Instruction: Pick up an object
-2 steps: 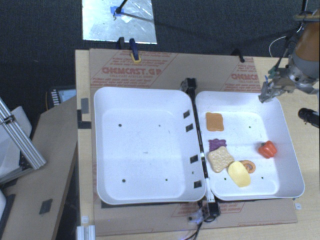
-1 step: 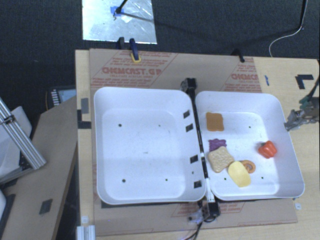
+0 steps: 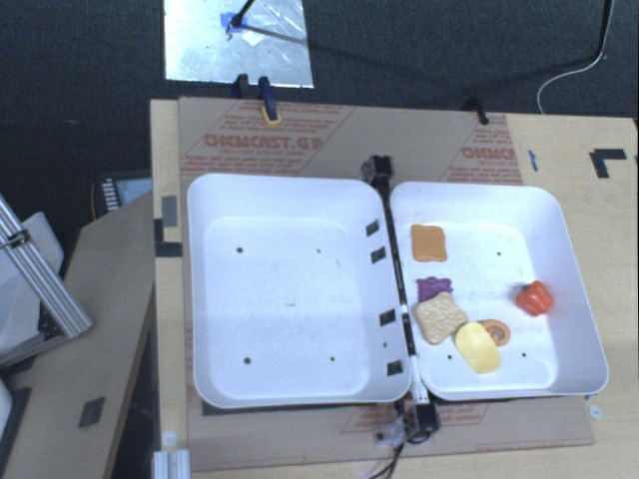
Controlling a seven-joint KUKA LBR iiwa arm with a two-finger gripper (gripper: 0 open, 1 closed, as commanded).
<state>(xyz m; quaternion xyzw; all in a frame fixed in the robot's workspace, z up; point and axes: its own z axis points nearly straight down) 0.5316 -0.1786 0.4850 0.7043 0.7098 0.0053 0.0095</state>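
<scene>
Starting at the left: a shallow white left bin [image 3: 290, 267], its floor marked by a few small dark dots, sitting on the bench [image 3: 599, 138]. Just across the middle divider, the right bin [image 3: 499, 242], and there all the candidates for picking. Nearest the divider, a flat orange slab [image 3: 428, 243] toward the far side, lying alone. Below it a small purple piece [image 3: 433, 288], touching or nearly touching a tan cracker [image 3: 440, 317]. Pressed against the cracker's near-right corner, a yellow lump [image 3: 478, 347], long axis slanting from upper left to lower right, and crowding a brown ring [image 3: 496, 331] tucked just behind it. Farthest right, a red pepper [image 3: 534, 298], well apart from the cluster and close to the right wall. Cannot tell how the end effector stands, wide or narrow, nor whether anything sits in it. Judging by an arm that reaches in from the right: pepper probably the nearest target and the cleanest, with open floor on most sides; cluster likely harder, neighbours being in the way of a closing grip. Nothing lifted yet, as far as the bin shows.
</scene>
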